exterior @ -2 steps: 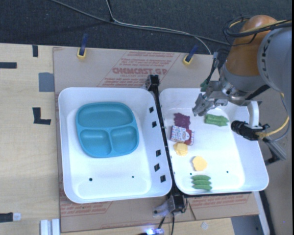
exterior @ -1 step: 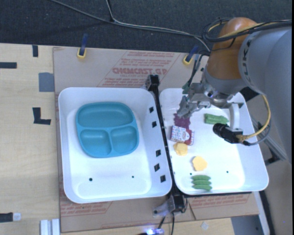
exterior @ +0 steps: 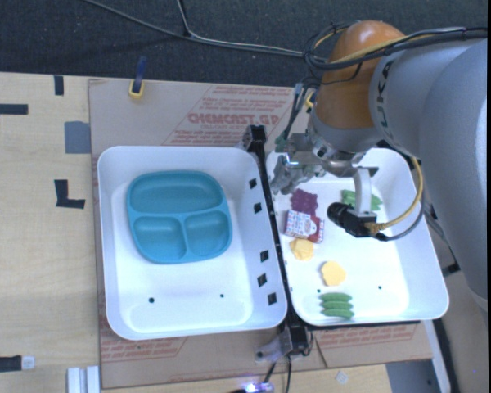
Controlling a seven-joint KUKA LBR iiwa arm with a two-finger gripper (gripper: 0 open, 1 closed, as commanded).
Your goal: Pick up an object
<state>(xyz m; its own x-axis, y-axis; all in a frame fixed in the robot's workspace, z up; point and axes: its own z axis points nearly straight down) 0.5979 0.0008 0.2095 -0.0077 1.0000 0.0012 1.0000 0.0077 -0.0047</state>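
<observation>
End effector (exterior: 299,173) hangs over the right bin (exterior: 417,301), above a maroon packet (exterior: 304,201) and small toy foods; whether it is open cannot be told. Best approach, likely: descend straight onto the packet, clear of the bin's dividing wall.

Blue divided tray (exterior: 179,217) in white left bin (exterior: 114,244). White right bin (exterior: 409,285): maroon-and-pink packet (exterior: 304,215), two yellow pieces (exterior: 318,262), green pods (exterior: 336,304). Grey arm (exterior: 442,113), orange band (exterior: 352,72). Tan bench (exterior: 33,252), black marks.
</observation>
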